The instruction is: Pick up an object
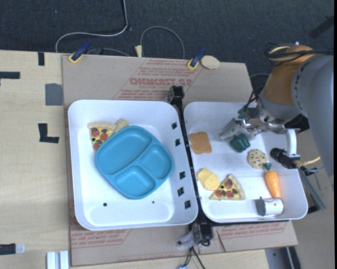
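blue divided tray (134,160): smooth, glossy plastic. bins (79,167): white plastic, slight sheen. desk (23,150): pale matt wood. cardboard sheet (151,80): matt brown, printed.

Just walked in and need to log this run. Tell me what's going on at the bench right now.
A grey KUKA arm reaches in from the right with its gripper low over the right bin, right at a small dark green object. Whether it has hold of it cannot be told. Around it lie a toast slice, a cookie, a carrot and a pizza slice. The left bin holds a blue divided plate.
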### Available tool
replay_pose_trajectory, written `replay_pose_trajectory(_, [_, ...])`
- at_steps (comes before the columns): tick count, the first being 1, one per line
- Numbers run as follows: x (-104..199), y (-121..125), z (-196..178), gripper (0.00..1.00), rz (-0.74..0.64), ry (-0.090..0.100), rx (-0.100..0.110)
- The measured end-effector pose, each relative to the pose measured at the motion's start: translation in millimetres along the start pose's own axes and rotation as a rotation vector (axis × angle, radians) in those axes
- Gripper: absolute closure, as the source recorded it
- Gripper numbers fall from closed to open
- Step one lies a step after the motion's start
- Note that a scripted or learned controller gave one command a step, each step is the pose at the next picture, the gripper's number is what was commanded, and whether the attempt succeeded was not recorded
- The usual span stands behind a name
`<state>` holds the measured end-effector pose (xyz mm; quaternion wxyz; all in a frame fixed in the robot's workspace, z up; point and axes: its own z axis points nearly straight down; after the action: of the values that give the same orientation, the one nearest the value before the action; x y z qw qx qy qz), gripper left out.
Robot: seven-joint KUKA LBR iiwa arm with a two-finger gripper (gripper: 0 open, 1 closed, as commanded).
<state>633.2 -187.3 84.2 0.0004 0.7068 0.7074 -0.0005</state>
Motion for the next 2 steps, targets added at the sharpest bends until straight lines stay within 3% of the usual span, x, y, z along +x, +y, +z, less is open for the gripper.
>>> replay_pose_trajectory(1, [1.3, 0.9, -14.7, 1.00, -0.002, -0.001, -0.004])
replay_pose_trajectory(2, [1.4, 0.7, -14.0, 0.00, -0.001, -0.001, -0.003])
